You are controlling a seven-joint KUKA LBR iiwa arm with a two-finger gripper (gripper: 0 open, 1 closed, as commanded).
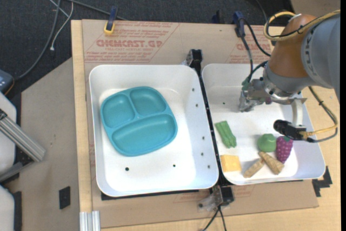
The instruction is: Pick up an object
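Gripper (247, 104) sits low in the upper part of the right bin (227, 76), right-centre of frame; can't tell how it's set from this angle, nothing visibly held in it. Candidate objects are clustered in the lower part of that bin: green block (226, 133) nearest the gripper, yellow cheese-like wedge (231, 163) below it, two tan sticks (261, 164) crossing at the bottom, green round piece (266, 142) touching purple grapes (284, 149) at lower right. All look like small toy food, so probably light, rigid plastic, a bit slick.

Best bet is the green block: it lies apart from the rest, elongated, so grip across its narrow sides at the middle. Grapes are bumpy and crowded; sticks overlap. Left bin (102, 170) holds a teal divided plate (139, 120), flat and wide, likely hard to pinch.
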